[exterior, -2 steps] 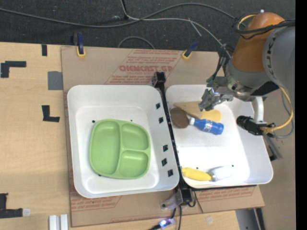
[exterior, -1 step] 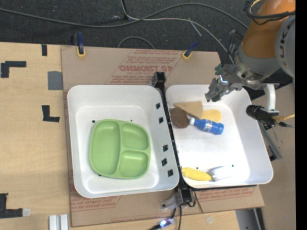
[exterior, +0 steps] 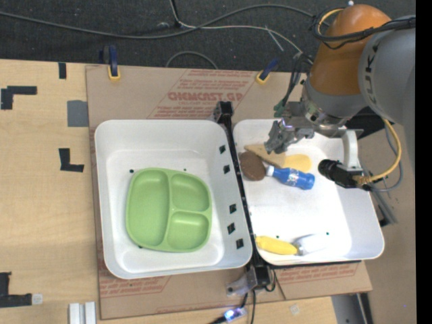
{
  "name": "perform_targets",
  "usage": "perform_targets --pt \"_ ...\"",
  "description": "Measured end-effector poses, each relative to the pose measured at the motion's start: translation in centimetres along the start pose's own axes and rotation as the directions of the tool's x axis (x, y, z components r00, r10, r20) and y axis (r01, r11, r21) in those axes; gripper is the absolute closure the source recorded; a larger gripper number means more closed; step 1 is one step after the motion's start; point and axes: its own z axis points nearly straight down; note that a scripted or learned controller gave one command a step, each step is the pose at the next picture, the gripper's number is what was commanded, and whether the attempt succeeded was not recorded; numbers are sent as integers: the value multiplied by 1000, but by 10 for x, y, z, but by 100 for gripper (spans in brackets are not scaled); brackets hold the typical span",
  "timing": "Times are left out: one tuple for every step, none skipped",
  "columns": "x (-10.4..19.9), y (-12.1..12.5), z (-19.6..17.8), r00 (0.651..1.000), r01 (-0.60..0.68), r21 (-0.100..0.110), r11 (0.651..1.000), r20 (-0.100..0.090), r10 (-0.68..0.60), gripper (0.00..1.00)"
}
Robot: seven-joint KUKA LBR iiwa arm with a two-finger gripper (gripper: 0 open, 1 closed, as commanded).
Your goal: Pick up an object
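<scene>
Left bin (exterior: 108,181): we note a green divided plate (exterior: 169,209) lying flat in it, well apart from the arm. Not a likely target from where the arm sits.

Right bin (exterior: 351,238): the clutter is here. At its far left, close to the wall between the bins, a brown brush head (exterior: 252,166) with a pale handle running up and right. Just right of it, a blue bottle (exterior: 294,177), long axis roughly left-right, tilted slightly down toward the right, white cap end at the left. A yellow piece (exterior: 299,161) lies just behind the bottle. Near the front edge, a banana (exterior: 276,246) with something pale just beside it.

The gripper (exterior: 278,140) hangs over the back left part of the right bin, above the brush handle. We cannot tell its state at this angle; nothing is visibly held.

Our judgement: the brush and bottle lie just below and toward the front of the gripper, nearest of all. The bottle's axis runs across the bin, so a grasp would want to close across that axis. The banana is well apart, at the front.
</scene>
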Motion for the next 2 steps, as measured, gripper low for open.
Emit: perform_targets --pt "49 -7 10 1000 0 1 1000 0 0 100" --pt "110 -26 18 1000 2 2 1000 -1 -2 100"
